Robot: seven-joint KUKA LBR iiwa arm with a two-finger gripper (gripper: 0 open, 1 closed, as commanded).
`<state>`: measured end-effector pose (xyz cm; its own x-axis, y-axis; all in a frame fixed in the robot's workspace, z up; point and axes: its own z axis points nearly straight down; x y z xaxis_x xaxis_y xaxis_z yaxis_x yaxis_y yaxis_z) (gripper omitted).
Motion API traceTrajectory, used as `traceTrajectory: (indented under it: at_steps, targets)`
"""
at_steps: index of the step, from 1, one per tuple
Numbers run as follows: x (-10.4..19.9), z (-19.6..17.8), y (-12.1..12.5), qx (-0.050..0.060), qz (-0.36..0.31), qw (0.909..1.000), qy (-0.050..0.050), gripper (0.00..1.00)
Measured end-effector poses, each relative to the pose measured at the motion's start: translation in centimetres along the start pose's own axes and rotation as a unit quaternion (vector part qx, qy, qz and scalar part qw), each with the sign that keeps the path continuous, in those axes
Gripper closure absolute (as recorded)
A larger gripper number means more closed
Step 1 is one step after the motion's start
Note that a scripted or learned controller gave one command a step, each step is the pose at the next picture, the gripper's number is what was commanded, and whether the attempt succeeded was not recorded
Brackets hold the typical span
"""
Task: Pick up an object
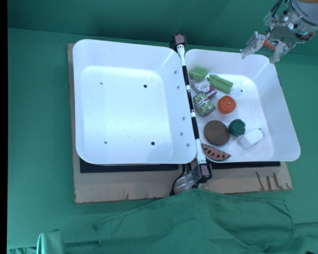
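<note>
Hovering above the far right corner of the right bin (286, 118), the tool (261, 46) is sitting high and outside the cluster of items, with its two fingers spread apart and nothing between them. The step in hand is judged to be the approach: no object is selected by contact yet, and all candidates are lying on the bin floor.

Contents of the right bin: a green pod-like vegetable (220, 83) and a paler green piece (199, 72) are lying near the far wall; two small printed packets (203, 100) are resting against the divider side; an orange tomato-like ball (226, 105) is sitting near the middle; a brown disc (216, 133), a dark green broccoli-like piece (236, 127) and a white block (251, 138) are grouped toward the near wall; a watermelon slice (215, 153) is lying at the near left corner. The left bin (85, 52) is standing beside it on the green surface (37, 115).

Next move, as judged: the arm is needing to travel inward and down over one item. The orange ball is looking like the easiest target, standing apart from its neighbours. The disc and slice are lying flat, so fingers may be sliding over them.
</note>
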<state>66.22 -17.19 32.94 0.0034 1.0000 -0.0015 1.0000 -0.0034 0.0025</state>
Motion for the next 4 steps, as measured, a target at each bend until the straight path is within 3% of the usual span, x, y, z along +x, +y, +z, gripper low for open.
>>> traceTrajectory:
  at_steps: [1, 2, 4]
  targets:
    - [1.9, 8.6, -5.5, 0.005, 0.001, 1.0000, 0.001, 0.00]
    - [4.6, 13.7, -7.0, -0.005, 0.000, 1.0000, -0.002, 0.00]
    - [5.0, 14.2, -12.1, -0.011, 0.001, 0.9999, -0.003, 0.00]
